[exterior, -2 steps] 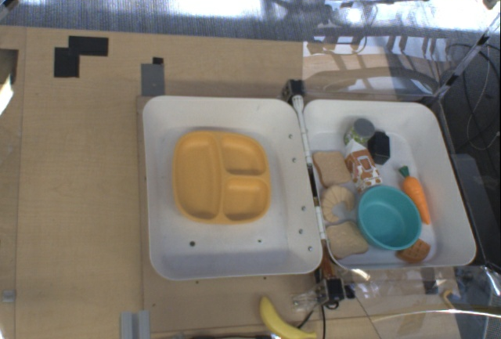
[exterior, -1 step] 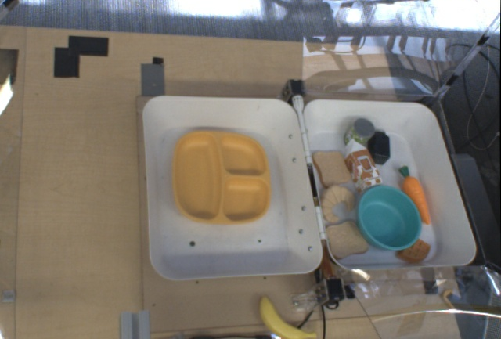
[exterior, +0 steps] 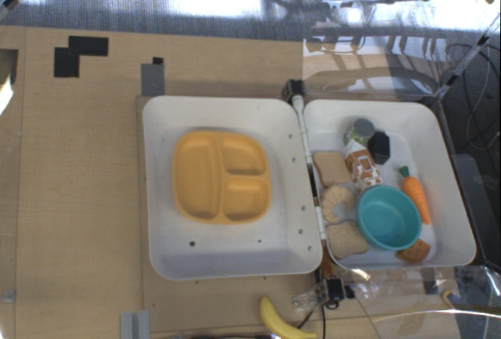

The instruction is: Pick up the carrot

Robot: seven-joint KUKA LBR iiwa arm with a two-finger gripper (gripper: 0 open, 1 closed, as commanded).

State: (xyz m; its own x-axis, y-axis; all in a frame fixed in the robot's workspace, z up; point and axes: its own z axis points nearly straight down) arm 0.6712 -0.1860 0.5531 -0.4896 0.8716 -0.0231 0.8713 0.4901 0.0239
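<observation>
Nearest the camera, a yellow banana (exterior: 279, 319) is seen on the table (exterior: 78, 212), below the gap between the two bins. No judgement can be made on whether the pincer stands apart or together.

With the teal bowl (exterior: 389, 217) taken as landmark, the carrot (exterior: 415, 194) is found just to its right, in the right bin (exterior: 458, 208), its green top pointing up and away and its orange body slanting down along the bowl's rim, apparently touching it or very nearly so. The bin's right wall lies just beyond the carrot. A brown piece of food (exterior: 414, 252) lies below and right of the bowl, bread slices (exterior: 341, 204) to its left, a small printed carton (exterior: 362, 165) and a black object (exterior: 379, 146) above it. The yellow divided plate (exterior: 221, 175) sits well left of the bowl, in the left bin (exterior: 227, 259).

The chief risk is judged to be crowding: the carrot is hemmed between bowl and wall, so a finger could strike the rim, shove the bowl, or land on the wall. A tapered, smooth body could also be squeezed out of a grip placed near its thin end.
</observation>
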